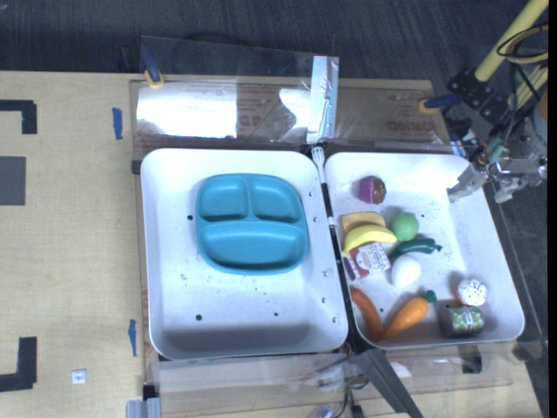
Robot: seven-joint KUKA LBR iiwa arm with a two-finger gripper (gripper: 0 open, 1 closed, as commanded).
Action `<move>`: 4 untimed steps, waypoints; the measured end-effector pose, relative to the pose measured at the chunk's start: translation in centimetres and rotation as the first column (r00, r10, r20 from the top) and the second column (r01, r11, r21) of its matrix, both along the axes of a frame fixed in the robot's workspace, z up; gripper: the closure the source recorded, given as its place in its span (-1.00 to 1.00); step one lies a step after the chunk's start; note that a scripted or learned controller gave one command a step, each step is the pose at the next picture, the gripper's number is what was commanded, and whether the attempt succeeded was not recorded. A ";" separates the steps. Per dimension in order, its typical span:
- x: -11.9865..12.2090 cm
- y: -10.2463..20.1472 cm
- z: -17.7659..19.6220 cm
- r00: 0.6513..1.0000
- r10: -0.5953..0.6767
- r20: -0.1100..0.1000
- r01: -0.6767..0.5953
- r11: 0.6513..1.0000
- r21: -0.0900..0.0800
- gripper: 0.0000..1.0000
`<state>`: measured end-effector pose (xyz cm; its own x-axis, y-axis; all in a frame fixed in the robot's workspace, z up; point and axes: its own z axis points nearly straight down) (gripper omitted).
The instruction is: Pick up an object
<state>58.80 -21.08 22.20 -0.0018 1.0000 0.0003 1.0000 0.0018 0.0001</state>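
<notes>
The right bin (500, 259) holds several toy foods: a purple onion (372, 189), a yellow banana (365, 232), a green lime (404, 226), a dark green vegetable (419, 247), a white egg (406, 273), a red and white packet (372, 259), an orange carrot (407, 316), a red-orange sausage (365, 313), a speckled white ball (472, 292) and a small green can (461, 321). My gripper (470, 183) hangs over the bin's upper right corner, apart from all of these. Nothing shows in its grasp.
A blue divided plate (252, 220) lies in the left bin (165, 259). A clear plastic panel (231, 98) and a cardboard strip stand behind both bins. Yellow and black cables (513, 37) trail by the arm at the upper right.
</notes>
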 end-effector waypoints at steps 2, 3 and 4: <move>1.4 4.3 -1.4 0.995 0.095 0.004 -0.095 0.995 -0.002 -1.00; 1.6 8.2 -8.5 0.993 0.121 -0.005 -0.121 0.993 0.002 -1.00; 1.9 8.3 -13.2 1.000 0.027 0.008 -0.027 1.000 -0.001 -1.00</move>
